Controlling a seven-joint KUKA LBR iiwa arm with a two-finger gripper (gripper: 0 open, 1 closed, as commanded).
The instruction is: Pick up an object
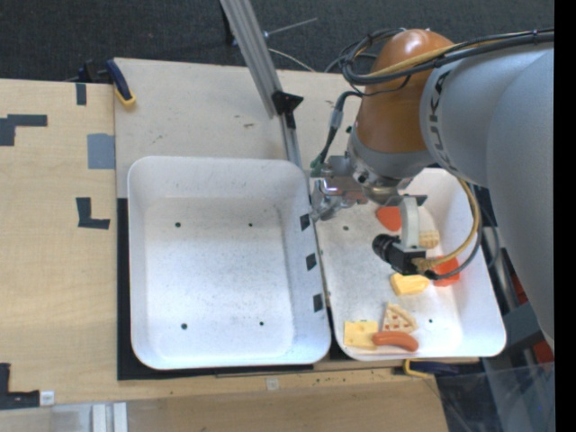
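My gripper (326,198) hangs over the upper left corner of the right bin (477,327), close to the wall shared with the left bin (216,259). Toy food lies in the right bin. An orange-red piece (389,216) sits just right of the gripper, partly under the wrist. A yellow cheese block (409,284) lies mid-bin, with a red piece (447,270) and a beige piece (429,238) beside it. Near the front wall lie a pizza slice (397,317), a yellow wedge (359,334) and a red sausage (394,340). I see nothing held in the gripper.
The grey and orange arm (432,106) covers the back of the right bin. A slanted metal post (256,52) rises behind the bins. A blue and yellow clamp (121,84) sits at the bench's back left corner.
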